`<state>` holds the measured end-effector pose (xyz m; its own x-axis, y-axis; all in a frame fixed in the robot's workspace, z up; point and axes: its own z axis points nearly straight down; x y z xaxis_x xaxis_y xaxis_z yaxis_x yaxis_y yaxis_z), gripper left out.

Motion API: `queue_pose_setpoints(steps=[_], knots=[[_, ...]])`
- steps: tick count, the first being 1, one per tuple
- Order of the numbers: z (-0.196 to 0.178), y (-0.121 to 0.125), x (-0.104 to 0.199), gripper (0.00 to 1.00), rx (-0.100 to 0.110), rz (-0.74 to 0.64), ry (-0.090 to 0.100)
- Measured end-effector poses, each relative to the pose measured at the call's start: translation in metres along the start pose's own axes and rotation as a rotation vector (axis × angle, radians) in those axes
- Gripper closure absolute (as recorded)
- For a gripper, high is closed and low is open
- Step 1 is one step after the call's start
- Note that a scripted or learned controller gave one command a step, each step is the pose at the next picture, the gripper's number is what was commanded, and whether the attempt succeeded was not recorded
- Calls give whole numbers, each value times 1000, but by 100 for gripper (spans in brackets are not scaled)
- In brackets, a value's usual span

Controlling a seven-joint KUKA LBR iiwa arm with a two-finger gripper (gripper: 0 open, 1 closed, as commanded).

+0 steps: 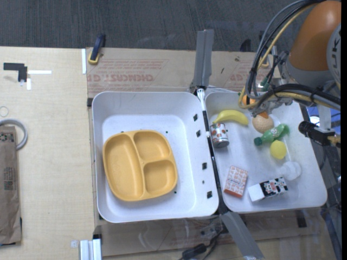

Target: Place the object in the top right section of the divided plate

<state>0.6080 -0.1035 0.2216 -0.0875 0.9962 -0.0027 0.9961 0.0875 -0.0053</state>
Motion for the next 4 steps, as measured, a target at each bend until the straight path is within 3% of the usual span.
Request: queue_pose_setpoints(steps=[1,2,3,4], knots=[[0,0,0,0,0,0,0],[33,-22,137,0,1,2,1],[26,-22,135,100,5,4,-1],[-3,-43,214,100,0,57,0]])
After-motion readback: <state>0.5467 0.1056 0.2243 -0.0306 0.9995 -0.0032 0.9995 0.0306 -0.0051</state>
